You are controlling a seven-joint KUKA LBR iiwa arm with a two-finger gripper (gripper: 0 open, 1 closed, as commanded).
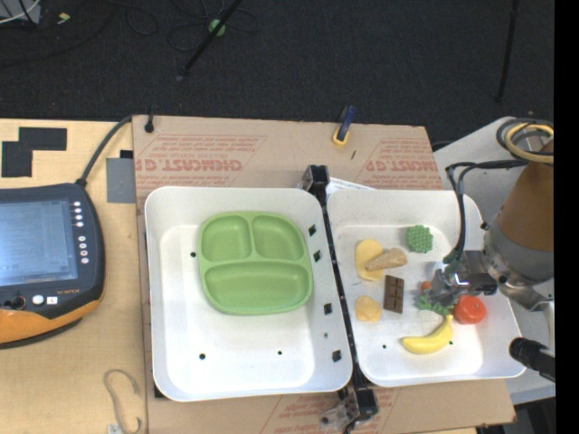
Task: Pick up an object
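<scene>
The right bin [470, 360] holds several toy foods. A green broccoli [418, 238] lies near the back, with a yellow piece topped by a tan one [375, 259] to its left. Nearer the front are a brown chocolate bar [393, 293], a small yellow chunk [367, 309], a banana [428, 337] and a red tomato [469, 309]. My gripper [443, 287] is low in this bin, just left of the tomato and above the banana, over a small green item [429, 302]. The gripper body hides what lies right under it.
The left bin [172, 351] holds a green divided plate [255, 263]. A teach pendant [41, 251] rests on the bench at far left. A black divider [330, 287] separates the bins. Cables and the arm [529, 215] crowd the right bin's right side.
</scene>
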